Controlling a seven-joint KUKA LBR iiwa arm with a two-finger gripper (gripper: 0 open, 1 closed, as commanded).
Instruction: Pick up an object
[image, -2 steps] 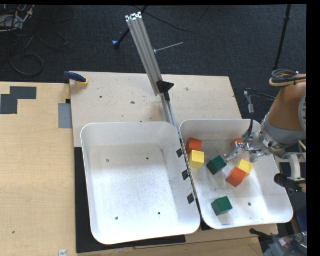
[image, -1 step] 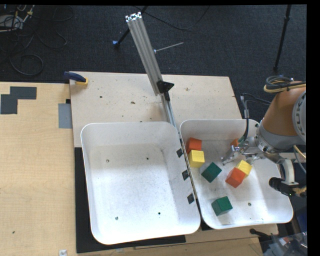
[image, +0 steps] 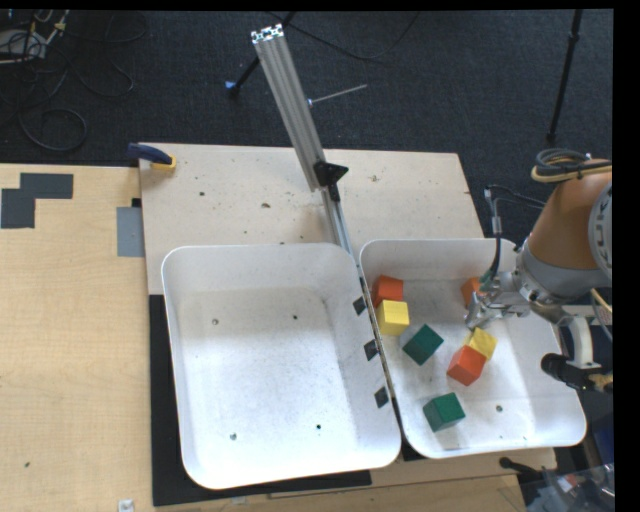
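The grey metal two-finger gripper (image: 480, 313) is seen low over the right white plastic bin (image: 540, 425). Whether its jaws are released or clenched cannot be told. A small yellow cube (image: 483, 344) lies just below them, touching a larger orange-red block (image: 465, 365). An orange object (image: 470, 289), possibly another cube, is partly hidden just beside the gripper. Two green cubes (image: 422, 344) (image: 443, 411) lie apart, leftward.

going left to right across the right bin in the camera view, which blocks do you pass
orange block by the divider → green block mid-bin → red-orange block → small yellow block. Left out because they overlap others in the order: the yellow block under the first orange one, and the lower green block.
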